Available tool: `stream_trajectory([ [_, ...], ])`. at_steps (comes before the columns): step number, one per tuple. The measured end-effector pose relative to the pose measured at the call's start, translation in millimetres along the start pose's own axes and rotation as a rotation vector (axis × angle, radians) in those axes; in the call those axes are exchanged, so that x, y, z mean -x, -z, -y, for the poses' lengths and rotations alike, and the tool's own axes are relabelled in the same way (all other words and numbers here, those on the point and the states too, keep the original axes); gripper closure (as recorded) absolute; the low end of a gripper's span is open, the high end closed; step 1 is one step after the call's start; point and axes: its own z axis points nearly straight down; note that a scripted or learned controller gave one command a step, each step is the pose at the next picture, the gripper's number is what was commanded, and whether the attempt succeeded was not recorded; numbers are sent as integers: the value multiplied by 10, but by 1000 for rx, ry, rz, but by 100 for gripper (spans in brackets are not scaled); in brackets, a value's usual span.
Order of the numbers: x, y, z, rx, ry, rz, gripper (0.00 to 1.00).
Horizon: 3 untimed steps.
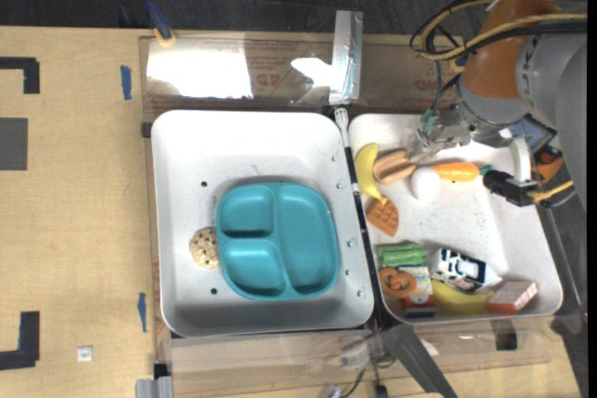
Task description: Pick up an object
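Nearest us in the right bin [546, 267] we've got a clutter along the front wall: a pink box [512, 295], a banana [459, 298], a black-and-white pack [462, 267], an orange can [403, 281] and a green pack [402, 253] just above it; further up there's a waffle [383, 216] by the divider, then a second banana [366, 171] lying along that left wall, a hot dog [393, 166] touching it, a white egg [425, 184] and a carrot [456, 171] beside that; in the left bin [177, 200] a teal tray [277, 238] sits mid-bin with a cookie [204, 247] touching its left edge; at the far end of the right bin the gripper [431, 142] hangs right over the hot dog and egg; how it's set we can't tell from here, and nothing visibly sits in it; the orange band [494, 61] is behind it.
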Motion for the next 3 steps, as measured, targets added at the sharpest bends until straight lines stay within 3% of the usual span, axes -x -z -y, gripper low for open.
stream_trajectory([
  [1,535,584,-31,-10,-69,-1,100],
  [2,238,290,237,-18,19,-7,100],
  [3,587,778,625,-14,-227,-2,100],
])
